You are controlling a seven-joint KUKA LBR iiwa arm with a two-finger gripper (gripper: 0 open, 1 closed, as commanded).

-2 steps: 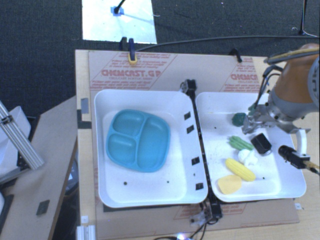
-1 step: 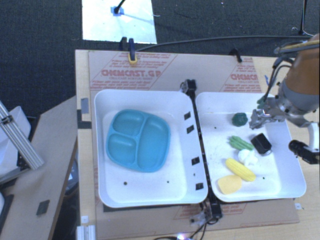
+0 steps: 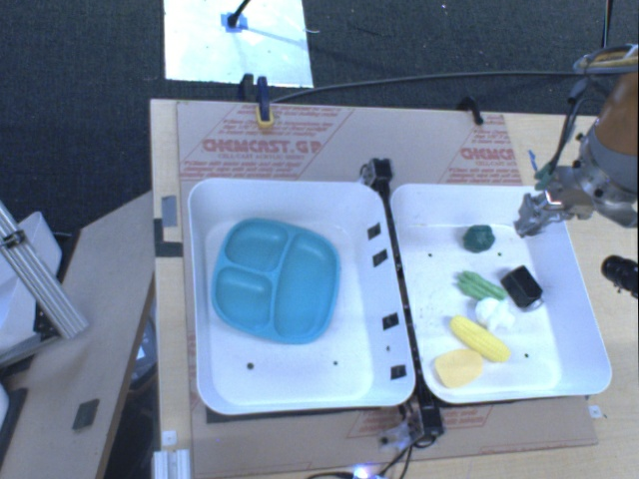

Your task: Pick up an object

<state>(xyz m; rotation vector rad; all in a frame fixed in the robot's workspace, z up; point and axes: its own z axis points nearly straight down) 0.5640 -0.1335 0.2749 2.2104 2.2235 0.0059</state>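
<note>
Reaching in from the right, the grey arm with its orange band holds the claw over the upper right corner of the right bin. The claw is small and blurred here, so whether it is apart or together cannot be told; nothing is seen between its tips.

The right bin holds the loose things. A dark green lump lies near the bin's upper middle, just left of and below the claw, apart from it. Below it, a green leafy piece lies tilted, with a black block just to its right. A small white piece sits under those two, touching or nearly touching both. A yellow corn cob lies slanted below the white piece, and a pale yellow flat piece rests at the corn's lower left end, near the bin's front wall.

The left bin carries a blue divided plate with three compartments, lying flat in the middle.

Both bins sit side by side on a brown board on the table, joined along a black strip.
</note>
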